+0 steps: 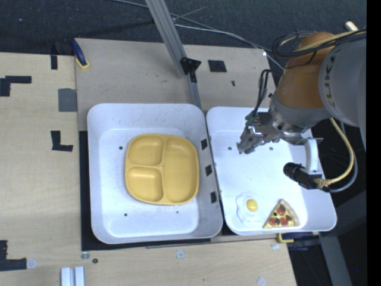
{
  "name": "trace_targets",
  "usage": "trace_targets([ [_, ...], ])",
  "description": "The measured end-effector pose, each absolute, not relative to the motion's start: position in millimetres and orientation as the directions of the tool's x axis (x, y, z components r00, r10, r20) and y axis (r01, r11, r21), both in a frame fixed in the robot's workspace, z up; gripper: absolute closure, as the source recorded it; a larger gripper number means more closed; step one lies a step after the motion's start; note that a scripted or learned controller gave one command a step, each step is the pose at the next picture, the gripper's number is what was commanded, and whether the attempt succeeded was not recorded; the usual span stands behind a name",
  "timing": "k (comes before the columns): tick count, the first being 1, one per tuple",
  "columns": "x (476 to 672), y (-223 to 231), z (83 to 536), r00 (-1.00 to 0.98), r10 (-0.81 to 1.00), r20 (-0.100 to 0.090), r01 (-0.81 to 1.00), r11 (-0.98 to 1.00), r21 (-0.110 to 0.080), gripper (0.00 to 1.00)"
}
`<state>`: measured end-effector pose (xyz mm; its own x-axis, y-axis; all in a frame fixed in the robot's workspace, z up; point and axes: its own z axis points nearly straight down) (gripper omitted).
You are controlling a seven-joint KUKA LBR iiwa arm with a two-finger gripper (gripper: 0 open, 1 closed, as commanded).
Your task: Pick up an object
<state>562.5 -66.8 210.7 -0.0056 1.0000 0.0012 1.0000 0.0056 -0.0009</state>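
Nearest the camera, a pizza slice [281, 215] lay in the front corner of the right bin [229, 159], its point turned up toward the bin's middle. Just beside it on the left sat a fried egg [248, 207], apart from the slice, close to the bin's front rim. In the left bin [104, 159] a yellow plate [162, 168] with three compartments rested flat near the middle, touching no wall. Farther back, over the upper part of the right bin, the gripper [246, 145] hung above bare white floor, well apart from egg and slice. Whether it was apart or together could not be told, and nothing showed in its grasp. Behind it rose the grey arm [348, 82] with its orange band [303, 79], reaching in from the right
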Motion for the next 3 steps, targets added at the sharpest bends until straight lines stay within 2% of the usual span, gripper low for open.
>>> trace_targets([
  [2, 576.4, 40.5, 198.7, -0.007, 1.0, 0.001, 1.0, 0.007, -0.002, 1.0],
  [3, 589.6, 85.8, 215.0, -0.006, 1.0, 0.001, 1.0, 0.006, 0.0, 1.0],
])
